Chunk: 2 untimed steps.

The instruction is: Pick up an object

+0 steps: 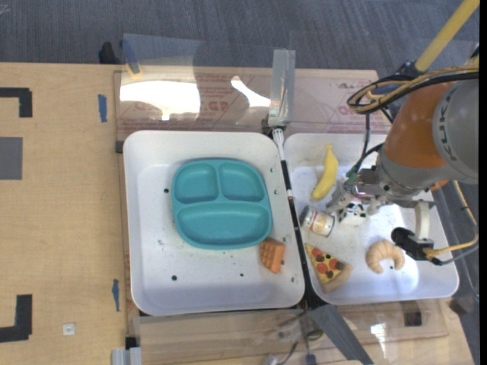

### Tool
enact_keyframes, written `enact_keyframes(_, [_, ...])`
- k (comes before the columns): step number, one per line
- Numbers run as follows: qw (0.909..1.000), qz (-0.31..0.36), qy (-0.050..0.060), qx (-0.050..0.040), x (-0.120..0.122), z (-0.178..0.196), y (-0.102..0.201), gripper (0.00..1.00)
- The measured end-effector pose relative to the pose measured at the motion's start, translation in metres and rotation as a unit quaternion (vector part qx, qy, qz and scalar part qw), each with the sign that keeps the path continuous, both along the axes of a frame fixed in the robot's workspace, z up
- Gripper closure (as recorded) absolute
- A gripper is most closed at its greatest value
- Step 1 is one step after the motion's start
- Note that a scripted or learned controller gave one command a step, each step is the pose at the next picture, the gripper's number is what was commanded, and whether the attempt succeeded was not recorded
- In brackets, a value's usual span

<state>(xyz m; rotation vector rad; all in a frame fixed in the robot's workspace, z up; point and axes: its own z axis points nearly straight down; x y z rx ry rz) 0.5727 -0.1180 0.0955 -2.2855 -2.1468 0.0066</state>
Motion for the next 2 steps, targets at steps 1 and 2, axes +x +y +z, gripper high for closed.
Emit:
enact_keyframes(1, [1.0, -0.001, -0.004, -0.0002, 0.003, 0.014, 0.0, 1.0])
enact_keyframes(2, [0.999, -0.044, -0.007, 0.0011, 0.065, 0.093, 0.087, 1.0])
